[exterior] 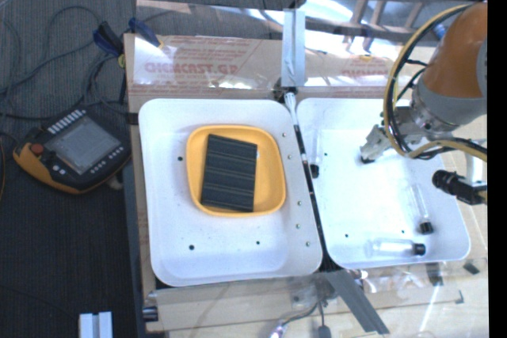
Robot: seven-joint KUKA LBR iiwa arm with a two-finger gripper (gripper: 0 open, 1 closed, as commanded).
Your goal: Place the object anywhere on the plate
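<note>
Yellow plate point(273, 170) sat in the left bin point(158, 194), and a dark ribbed slab point(230, 172) lay flat on it, inside the rim and slightly tilted. If the slab was the task object, placing looked done: it rested on the plate and nothing touched it.

Gripper point(371, 151) hung over the right bin point(348, 225), near its back half and well apart from the plate. Two pale fingers point(372, 145) showed splayed, with nothing between them, so it read as open and empty. Orange band point(467, 36) and grey wrist sat at the view's right, with looped cables around them.

Right bin carried two clear tubes with dark caps: one point(394, 248) lying along the front edge, one point(420, 210) nearer the right wall. Either could be another candidate object; the task line did not say which.

Judgement: release step over, arm in the clear. Next move probably called for nothing more than pulling clear, or, if a tube was the target, a descent onto it with fingers straddling its narrow axis. A round tube could roll off-centre at the pinch.
</note>
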